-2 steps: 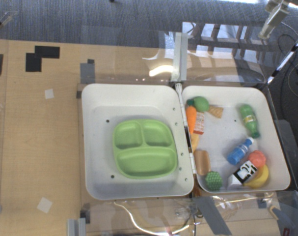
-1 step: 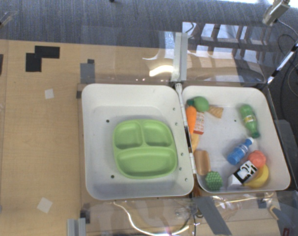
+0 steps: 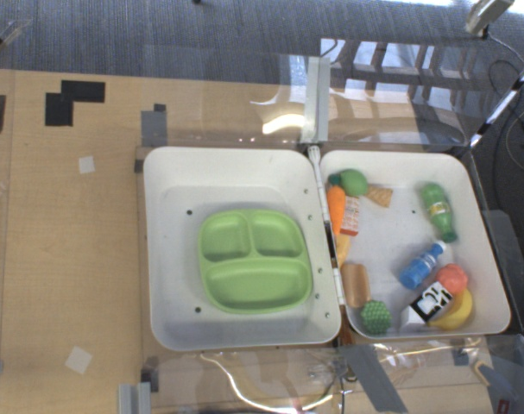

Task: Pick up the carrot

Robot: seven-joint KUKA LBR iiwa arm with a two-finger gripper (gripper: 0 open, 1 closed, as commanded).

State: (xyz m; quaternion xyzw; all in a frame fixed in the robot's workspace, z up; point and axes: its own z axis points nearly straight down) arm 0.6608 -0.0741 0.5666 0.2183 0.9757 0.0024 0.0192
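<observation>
- Task state: not started as far as can be judged; carrot point(image 3: 336, 207) lies in the right bin point(image 3: 482, 222), nothing lifted, whole pick is left.
- Near edge of right bin: one green bumpy ball point(image 3: 375, 316), one black-and-white tagged block point(image 3: 432, 303) touching one yellow banana-like item point(image 3: 457, 311), one red-orange round item point(image 3: 452, 278) just behind it.
- Also near: one brown sausage-like item point(image 3: 355, 284) against the bin's left wall.
- Middle: one blue bottle point(image 3: 420, 266), lying tilted.
- Left bin point(image 3: 171, 231): one green divided tray point(image 3: 254, 260), three compartments, nothing in them.
- Carrot: one, orange, lying lengthwise along the right bin's left wall, touching a small red-and-white packet point(image 3: 350, 216) beside it.
- Far side of right bin: one green round fruit point(image 3: 354, 181) just behind the carrot's far end, one tan wedge point(image 3: 381, 197), one green bottle point(image 3: 438, 210).
- Counter point(image 3: 72, 274): two bins, side by side.
- End effector: a pale metallic part point(image 3: 490, 5) sits at top right, well apart from the carrot; cannot tell if released or clenched.
</observation>
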